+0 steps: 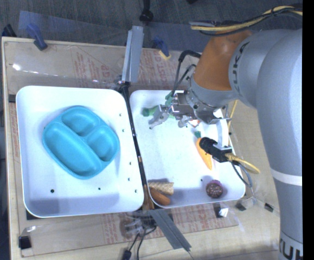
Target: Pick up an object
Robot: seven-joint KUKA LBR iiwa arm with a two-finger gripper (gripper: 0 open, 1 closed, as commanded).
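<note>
The grey arm [270, 91] with its orange band [219, 64] fills the right of the frame, closest to the camera, and reaches down into the upper part of the right bin [167, 161]. Its gripper [165, 112] points toward the left, over the bin's upper left area. The fingers are small and lost in metal and cable, so I cannot tell whether the jaws are open or closed. A small green thing [146, 111] lies just left of the gripper's tip; whether they touch is unclear. Below and to the right of the gripper, an orange carrot [204, 155] lies in the middle right of the bin, partly crossed by a black part of the arm's fittings. A dark red round thing [215, 188] sits near the bin's lower right corner. A tan cone-shaped piece [161, 187] and a brown roll [162, 198] rest at the lower left edge. In the left bin [37, 194] lies a blue divided plate [81, 141], tilted.
</note>
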